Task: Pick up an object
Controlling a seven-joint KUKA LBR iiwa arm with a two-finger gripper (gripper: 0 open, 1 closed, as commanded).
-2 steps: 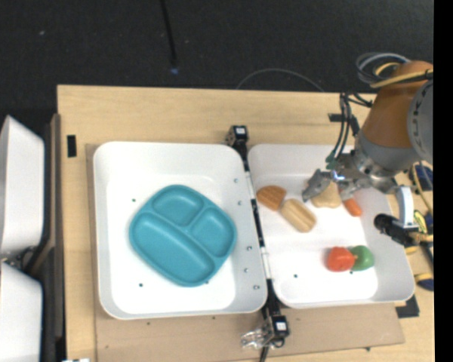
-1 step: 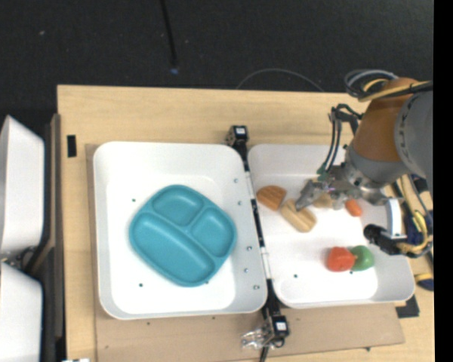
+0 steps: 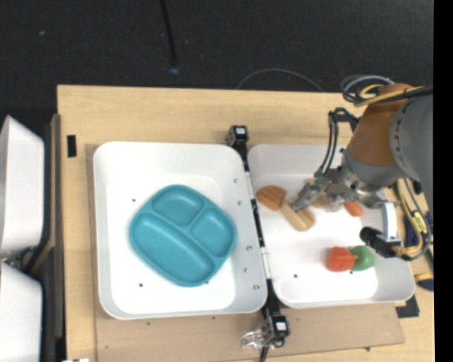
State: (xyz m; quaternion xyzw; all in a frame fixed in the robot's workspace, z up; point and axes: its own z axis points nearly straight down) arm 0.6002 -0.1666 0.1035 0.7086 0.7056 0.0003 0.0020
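Wooden bench [image 3: 174, 111] — glossy white bins; smooth teal tray [image 3: 183, 234], tan block [image 3: 298, 217].

In the right bin lie a tan wooden block [image 3: 298, 218], a brown bun-like piece [image 3: 271, 197], and a red-and-green piece [image 3: 349, 259] nearer.

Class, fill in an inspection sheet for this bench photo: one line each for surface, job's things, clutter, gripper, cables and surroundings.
Surface: light wooden bench bearing two shallow white bins, left bin and right bin.
Job's things: in the right bin, a round brown piece, a tan wooden block, a small orange piece, a red piece touching a green piece.
Clutter: blue divided plastic tray in the left bin.
Gripper: gripper low over the right bin, beside the tan block.
Cables: thin dark cable on the floor; looped cables on the arm.
Surroundings: dark floor.
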